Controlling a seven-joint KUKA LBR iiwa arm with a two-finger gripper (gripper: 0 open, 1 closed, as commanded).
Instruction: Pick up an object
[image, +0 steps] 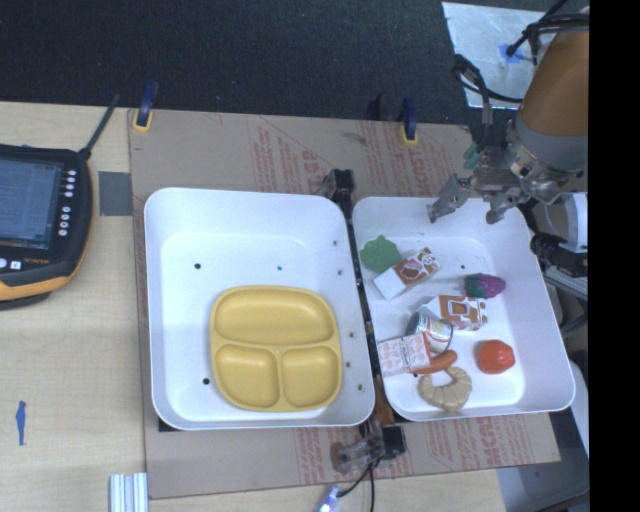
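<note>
2 bins sit before you: with the end effector (469, 205) spread and empty over the right bin's (530, 395) far edge, descend squarely on the isolated red tomato (494, 356) near its front-right corner.

No text can be read with certainty. The cardboard sheet (250, 160) under the bins carries rows of red printed letters, but they are too small and blurred to read. The small packets (417, 267) in the right bin (540, 300) have printed pictures and marks, also not readable. The screen of the handheld device (30, 205) shows unclear lines.
</note>
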